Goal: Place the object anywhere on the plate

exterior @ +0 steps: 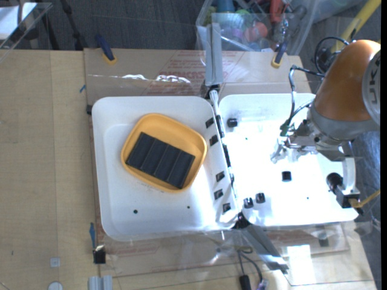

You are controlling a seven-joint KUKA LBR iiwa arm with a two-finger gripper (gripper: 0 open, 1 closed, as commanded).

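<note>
Far left: bare wooden bench point(36, 162), flat, lots of free room. Clear plastic sheet point(151, 68) lies under the bins, held at the back by a blue clamp point(107, 53).

Left bin point(115, 222): white, shallow, rounded rim. Yellow plate point(136, 138) sits near its middle, turned at an angle, w/ bare bin floor all round, widest along the front. The dark ribbed block point(161, 159) lies flat on the plate, inside its raised rim, filling most of it.

Between the bins: the two inner walls meet at a ridge carrying a row of small black clips point(217, 159). A grey upright post point(211, 53) stands at its back end.

Right bin point(254, 110): mostly bare white floor, a few small dark bits point(286, 175) scattered, some near the front left corner. Gripper point(281, 151) is low over the bin's middle right; nothing seen in it, grip state can't be told. Grey arm w/ orange band point(347, 80) covers the bin's right side.

Behind: clear tub point(260, 11) of coloured items, yellow clamp point(278, 54) beside it.
</note>
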